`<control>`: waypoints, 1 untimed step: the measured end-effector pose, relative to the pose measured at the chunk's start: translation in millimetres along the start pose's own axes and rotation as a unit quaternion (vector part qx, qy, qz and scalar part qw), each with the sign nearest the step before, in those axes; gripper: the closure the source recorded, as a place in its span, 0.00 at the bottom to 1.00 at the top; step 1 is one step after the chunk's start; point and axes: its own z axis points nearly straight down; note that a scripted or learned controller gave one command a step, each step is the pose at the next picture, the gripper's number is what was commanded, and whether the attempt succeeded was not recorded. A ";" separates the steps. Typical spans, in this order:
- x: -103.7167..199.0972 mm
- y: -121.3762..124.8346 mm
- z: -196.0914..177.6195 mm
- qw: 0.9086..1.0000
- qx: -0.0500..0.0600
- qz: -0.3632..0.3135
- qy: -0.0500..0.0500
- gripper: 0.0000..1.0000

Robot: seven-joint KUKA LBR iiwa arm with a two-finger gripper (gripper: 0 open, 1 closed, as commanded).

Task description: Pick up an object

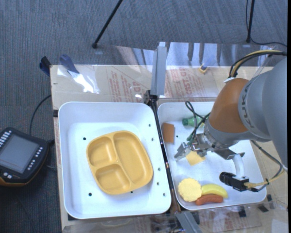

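The likely target is a pale yellow cheese wedge (195, 158), lying on the floor of the right bin (209, 109), near its middle. The gripper (184, 151) sits low over the wedge's upper-left edge, at or just beside it; the view is too coarse to tell whether metal touches it. Whether the pincer is released or clenched cannot be told from this angle, and nothing is seen held.

Judgement: the step in hand is the descent or the closing on the wedge; no lift has begun. The next move calls for the wedge to be centred under the tool before closing, then a straight rise clear of the bin wall.

Other items in the same bin: a brown block (168, 132) against the left wall, a green piece (188, 121) behind, a round yellow biscuit (189, 190), a banana (214, 191) and a red sausage (209, 199) at the front. The left bin (72, 114) holds a yellow divided plate (119, 162), well apart from the work.
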 end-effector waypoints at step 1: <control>-1.0 -0.4 -8.1 1.000 0.002 0.001 0.001 1.00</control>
